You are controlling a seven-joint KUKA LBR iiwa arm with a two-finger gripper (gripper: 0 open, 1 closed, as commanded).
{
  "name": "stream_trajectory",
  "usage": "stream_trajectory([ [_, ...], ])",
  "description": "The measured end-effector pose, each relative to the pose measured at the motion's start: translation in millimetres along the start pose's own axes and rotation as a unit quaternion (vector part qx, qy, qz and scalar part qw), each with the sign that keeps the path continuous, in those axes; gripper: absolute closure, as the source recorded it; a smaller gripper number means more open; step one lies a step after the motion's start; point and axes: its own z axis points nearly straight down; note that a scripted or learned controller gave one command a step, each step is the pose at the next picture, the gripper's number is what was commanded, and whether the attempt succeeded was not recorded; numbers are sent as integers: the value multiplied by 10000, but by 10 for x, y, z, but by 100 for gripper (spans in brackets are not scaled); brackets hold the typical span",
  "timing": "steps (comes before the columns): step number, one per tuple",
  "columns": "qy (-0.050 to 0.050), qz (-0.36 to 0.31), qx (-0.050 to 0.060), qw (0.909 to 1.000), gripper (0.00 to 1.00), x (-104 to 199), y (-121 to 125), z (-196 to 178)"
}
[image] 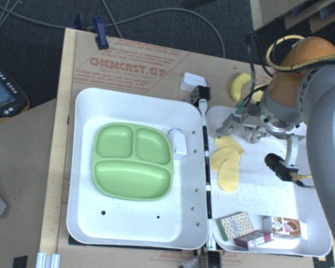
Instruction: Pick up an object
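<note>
My gripper (240, 132) hangs low over the far left part of the right bin (307, 249), its fingers spread with nothing between them. Just in front of it lie pale yellow flat pieces (229, 148), the nearest almost under the fingertips, and a longer yellow piece (230, 175) beside them. At the bin's near edge rest a patterned small box (236, 224), a dark red bar (253, 240) and a white and red packet (284, 227). The arm covers the right side of this bin.
The left bin (78, 211) holds a green divided plate (132, 161) and a small white object (177, 142) at the plate's far right corner. A yellow object (240, 86) lies on the bench behind the right bin. A rim divides the bins (207, 169).
</note>
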Motion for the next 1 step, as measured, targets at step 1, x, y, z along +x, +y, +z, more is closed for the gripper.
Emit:
stream_trajectory([
  [1,4,13,14,10000,0,-71,-537,6],
])
